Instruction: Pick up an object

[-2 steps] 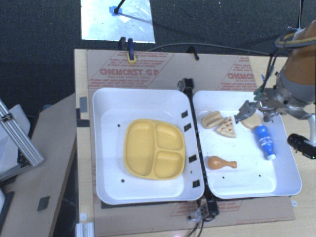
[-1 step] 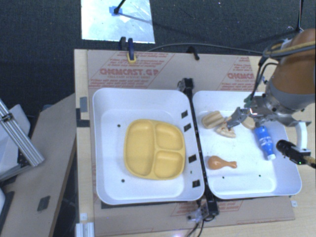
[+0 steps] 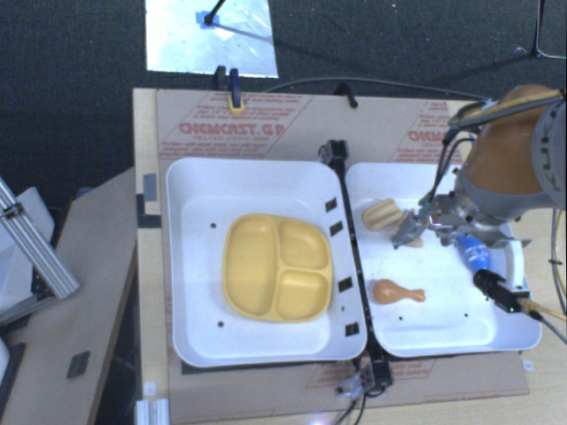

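The bench holds two white bins side by side. In the right bin (image 3: 443,335), nearest the front edge, lies a little toy chicken leg (image 3: 396,292), orange-brown, lying flat with its thin end pointing toward the right wall. It looks like light, hard plastic, smooth and a bit slippery. The fat round end could roll away, so the best place to pinch it is probably across the thin middle.

A bit further back, by the right wall, is a small blue thing (image 3: 474,253), maybe a bottle. Part of it is hidden under the arm, so it is hard to be sure.

Further back again, close to the wall between the bins, sits a tan toy bread roll (image 3: 381,213). It looks light and maybe squishy, and is wide enough to squeeze from both sides.

The gripper (image 3: 409,234) is low in the right bin, just beside the bread roll, between it and the blue thing. Its fingers look dark and blurry, and it cannot be told if they are apart or together. Nothing can be seen between them.

In the left bin (image 3: 190,237) rests a yellow plate (image 3: 276,266) with three sections, in the middle.
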`<act>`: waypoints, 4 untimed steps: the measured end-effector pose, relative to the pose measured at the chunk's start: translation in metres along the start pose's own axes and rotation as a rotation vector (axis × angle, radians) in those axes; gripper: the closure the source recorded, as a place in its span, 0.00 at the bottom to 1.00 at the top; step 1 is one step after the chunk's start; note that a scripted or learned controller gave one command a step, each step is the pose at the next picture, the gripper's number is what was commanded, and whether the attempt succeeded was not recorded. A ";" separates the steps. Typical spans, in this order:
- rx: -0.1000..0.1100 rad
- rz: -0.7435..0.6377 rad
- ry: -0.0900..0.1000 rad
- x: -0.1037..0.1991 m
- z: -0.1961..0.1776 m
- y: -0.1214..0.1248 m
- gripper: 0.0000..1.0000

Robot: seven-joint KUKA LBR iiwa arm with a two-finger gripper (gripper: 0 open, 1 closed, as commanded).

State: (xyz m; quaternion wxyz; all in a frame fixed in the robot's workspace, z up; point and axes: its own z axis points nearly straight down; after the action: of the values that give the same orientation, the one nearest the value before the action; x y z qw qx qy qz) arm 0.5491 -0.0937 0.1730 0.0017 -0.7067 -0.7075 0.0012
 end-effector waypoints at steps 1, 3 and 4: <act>-0.002 0.000 0.000 -0.002 0.046 0.008 0.00; -0.011 -0.003 -0.002 -0.003 -0.020 0.021 1.00; -0.011 -0.003 -0.002 0.001 -0.065 0.025 1.00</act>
State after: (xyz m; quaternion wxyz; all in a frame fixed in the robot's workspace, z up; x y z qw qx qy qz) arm 0.5741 -0.0932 0.2378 -0.0027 -0.7056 -0.7086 -0.0021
